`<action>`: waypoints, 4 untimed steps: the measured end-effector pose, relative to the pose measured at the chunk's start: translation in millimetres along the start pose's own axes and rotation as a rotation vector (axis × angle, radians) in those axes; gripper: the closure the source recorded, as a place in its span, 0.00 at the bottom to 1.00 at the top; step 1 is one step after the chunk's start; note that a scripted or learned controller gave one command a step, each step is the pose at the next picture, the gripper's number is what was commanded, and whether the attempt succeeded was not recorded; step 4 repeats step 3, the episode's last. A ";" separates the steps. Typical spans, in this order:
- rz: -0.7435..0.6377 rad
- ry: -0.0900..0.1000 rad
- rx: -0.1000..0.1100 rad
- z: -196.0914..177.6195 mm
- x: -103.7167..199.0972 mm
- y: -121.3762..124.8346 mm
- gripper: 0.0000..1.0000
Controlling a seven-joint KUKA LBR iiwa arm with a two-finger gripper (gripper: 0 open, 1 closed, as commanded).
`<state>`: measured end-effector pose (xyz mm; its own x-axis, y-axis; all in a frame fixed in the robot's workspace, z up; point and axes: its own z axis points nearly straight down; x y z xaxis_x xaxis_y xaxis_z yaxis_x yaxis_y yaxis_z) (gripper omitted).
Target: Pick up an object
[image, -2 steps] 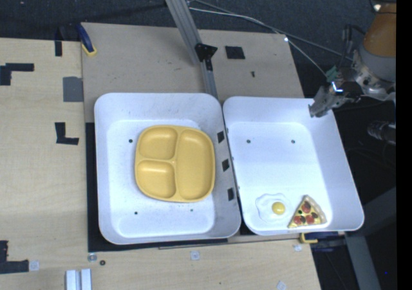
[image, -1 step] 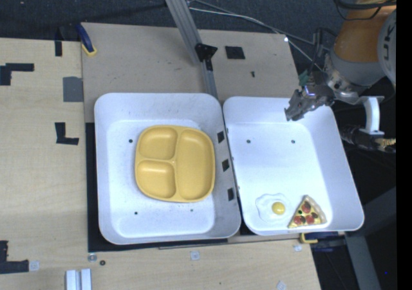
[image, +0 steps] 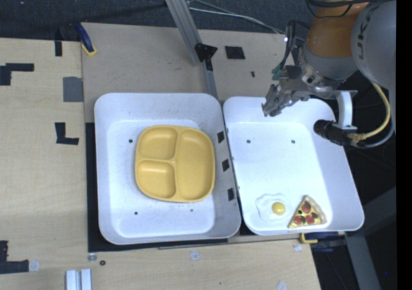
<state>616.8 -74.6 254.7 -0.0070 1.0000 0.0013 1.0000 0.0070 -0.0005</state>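
From the fixed camera above the bench, a grey KUKA arm (image: 360,31) with an orange band above its wrist reaches in from the right, its gripper (image: 273,107) poised over the far edge of the right-hand bin (image: 290,154). The dark fingers point down and toward the left, their tips close together with nothing visible between them; whether they are fully pressed shut cannot be told from this angle.

Two small items lie at the near end of the right-hand bin, well apart from the gripper: a toy fried egg (image: 273,207), white with a yellow yolk, and just beside it to the right a toy pizza slice (image: 307,212), a wedge with red and dark toppings, lying near the bin's near right corner.

The left-hand bin (image: 116,154) holds a yellow divided plate (image: 174,163) with three compartments, lying flat near the bin's middle.

The two white bins sit side by side, their rims touching, on a tan wooden bench (image: 38,154) marked with black tape pieces. A grey metal bar (image: 180,6) slants down from the top of the view toward the gap between the bins.
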 end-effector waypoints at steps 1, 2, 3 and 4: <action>0.001 -0.001 0.001 -2.1 56.1 4.4 1.00; 0.001 -0.001 0.001 -1.1 104.3 9.6 1.00; 0.001 -0.002 0.002 22.8 155.0 20.3 1.00; 0.001 -0.002 0.002 22.8 155.0 20.3 1.00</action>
